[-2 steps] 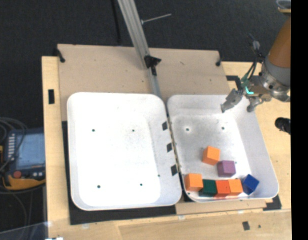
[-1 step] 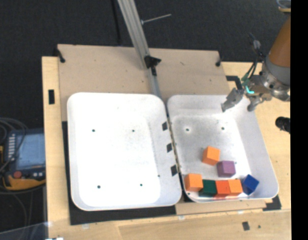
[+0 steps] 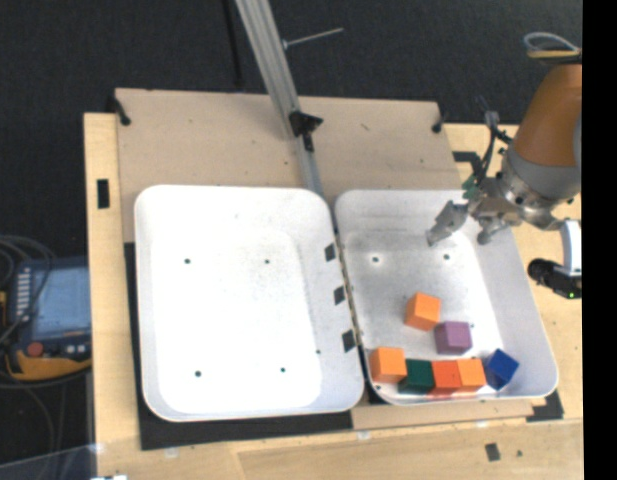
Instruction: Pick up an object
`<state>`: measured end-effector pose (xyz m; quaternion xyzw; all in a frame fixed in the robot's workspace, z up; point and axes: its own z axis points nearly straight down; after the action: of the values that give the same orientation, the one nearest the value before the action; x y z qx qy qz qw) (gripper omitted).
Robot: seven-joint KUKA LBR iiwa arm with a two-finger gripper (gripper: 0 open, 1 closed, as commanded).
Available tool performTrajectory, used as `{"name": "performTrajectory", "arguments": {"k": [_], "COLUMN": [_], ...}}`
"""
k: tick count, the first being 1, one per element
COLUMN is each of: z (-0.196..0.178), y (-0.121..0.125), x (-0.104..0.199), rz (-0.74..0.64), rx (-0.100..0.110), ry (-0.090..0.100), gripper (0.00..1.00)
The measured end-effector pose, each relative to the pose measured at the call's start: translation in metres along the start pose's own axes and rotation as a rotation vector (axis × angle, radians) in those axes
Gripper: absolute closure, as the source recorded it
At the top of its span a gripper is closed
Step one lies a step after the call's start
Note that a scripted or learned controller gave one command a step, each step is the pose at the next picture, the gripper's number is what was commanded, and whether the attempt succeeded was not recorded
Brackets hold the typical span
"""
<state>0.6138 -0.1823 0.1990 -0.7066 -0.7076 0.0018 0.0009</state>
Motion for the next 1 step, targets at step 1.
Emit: {"name": "performTrajectory", "arguments": {"k": [1], "z": [0.0515], "y": [-0.0014], "x": [-0.0117], "rz": [0.002], "rx": [0.0], "ry": [-0.001], "gripper": [0.0]}}
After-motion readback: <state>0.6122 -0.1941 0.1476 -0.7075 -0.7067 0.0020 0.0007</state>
